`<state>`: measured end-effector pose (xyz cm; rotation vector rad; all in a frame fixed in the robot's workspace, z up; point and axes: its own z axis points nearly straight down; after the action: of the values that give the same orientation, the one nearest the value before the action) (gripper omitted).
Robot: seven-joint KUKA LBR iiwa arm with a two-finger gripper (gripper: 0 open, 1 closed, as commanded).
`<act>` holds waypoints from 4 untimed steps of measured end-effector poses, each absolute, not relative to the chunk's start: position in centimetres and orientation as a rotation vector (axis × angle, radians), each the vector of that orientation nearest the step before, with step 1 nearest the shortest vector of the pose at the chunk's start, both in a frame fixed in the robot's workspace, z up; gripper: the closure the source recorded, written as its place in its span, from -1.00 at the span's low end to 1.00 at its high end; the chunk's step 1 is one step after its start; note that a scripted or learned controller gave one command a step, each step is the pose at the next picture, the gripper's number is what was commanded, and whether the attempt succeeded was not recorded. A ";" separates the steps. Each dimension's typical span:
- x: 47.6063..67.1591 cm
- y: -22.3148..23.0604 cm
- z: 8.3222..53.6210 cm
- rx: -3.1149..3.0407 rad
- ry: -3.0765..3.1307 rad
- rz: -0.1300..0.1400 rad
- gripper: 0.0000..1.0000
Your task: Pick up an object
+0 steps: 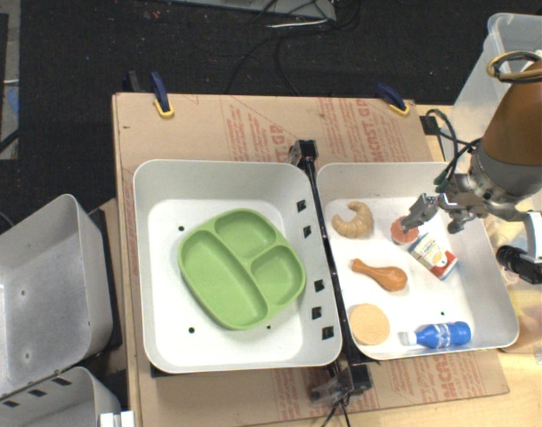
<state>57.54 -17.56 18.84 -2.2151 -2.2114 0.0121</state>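
Your cardboard-topped desk (253, 123) carries two white bins. You'll find a green divided plate (242, 267) in the left bin (155, 194); the right bin (484, 314) holds a croissant (353, 220), drumstick (380, 274), cookie (369, 324), blue bottle (440, 334) and carton (432, 253). Your claw (440, 213) hangs spread above a red object (402, 232), pinching nothing.

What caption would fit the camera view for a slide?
Tool above right bin with croissant, drumstick, cookie, bottle, carton; green tray in left bin.
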 end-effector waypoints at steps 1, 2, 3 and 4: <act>57.9 -17.5 19.6 -2.220 -2.223 0.000 -1.00; 57.2 -17.3 13.4 -2.219 -2.217 0.005 -1.00; 57.4 -17.5 9.5 -2.230 -2.227 0.000 -1.00; 57.6 -17.7 10.9 -2.235 -2.230 -0.003 1.00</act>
<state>57.55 -17.67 10.87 -2.2353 -2.2300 -0.0031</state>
